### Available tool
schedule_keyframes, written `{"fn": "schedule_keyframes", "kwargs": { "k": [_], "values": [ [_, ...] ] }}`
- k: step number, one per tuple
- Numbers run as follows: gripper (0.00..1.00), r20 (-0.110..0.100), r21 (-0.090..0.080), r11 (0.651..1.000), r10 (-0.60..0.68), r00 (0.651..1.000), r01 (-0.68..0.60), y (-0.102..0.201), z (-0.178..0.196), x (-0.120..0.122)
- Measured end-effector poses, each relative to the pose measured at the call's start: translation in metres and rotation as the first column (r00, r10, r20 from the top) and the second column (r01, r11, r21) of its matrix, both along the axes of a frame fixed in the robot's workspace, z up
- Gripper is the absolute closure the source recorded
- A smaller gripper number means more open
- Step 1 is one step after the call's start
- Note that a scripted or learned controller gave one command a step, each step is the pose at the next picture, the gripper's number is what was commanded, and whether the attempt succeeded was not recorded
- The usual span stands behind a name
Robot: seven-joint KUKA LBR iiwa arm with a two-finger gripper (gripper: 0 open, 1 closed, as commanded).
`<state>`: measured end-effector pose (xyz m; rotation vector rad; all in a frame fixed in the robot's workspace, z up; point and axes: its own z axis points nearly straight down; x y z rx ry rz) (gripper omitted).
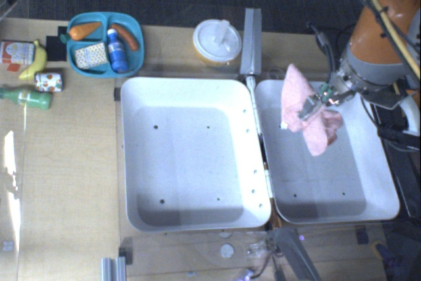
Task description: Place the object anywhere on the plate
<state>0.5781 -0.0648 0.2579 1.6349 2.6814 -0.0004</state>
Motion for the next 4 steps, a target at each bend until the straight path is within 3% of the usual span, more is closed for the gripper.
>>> {"fn": "schedule_keyframes", "kwargs": {
  "k": [1, 2, 3, 4],
  "values": [
    [1.00, -0.001, 0.001, 1.000, 0.005, 1.000, -0.005, 0.002, -0.035, 0.002],
    [1.00, 0.001, 0.001, 0.918, 0.397, 0.918, -0.397, 0.054, -0.027, -0.007],
    [1.00, 0.001, 0.001, 0.690, 0.724, 0.690, -0.724, 0.107, -0.020, -0.019],
    [1.00, 0.001, 0.001, 0.454, 0.891, 0.454, -0.891, 0.156, -0.019, -0.029]
  ]
}}
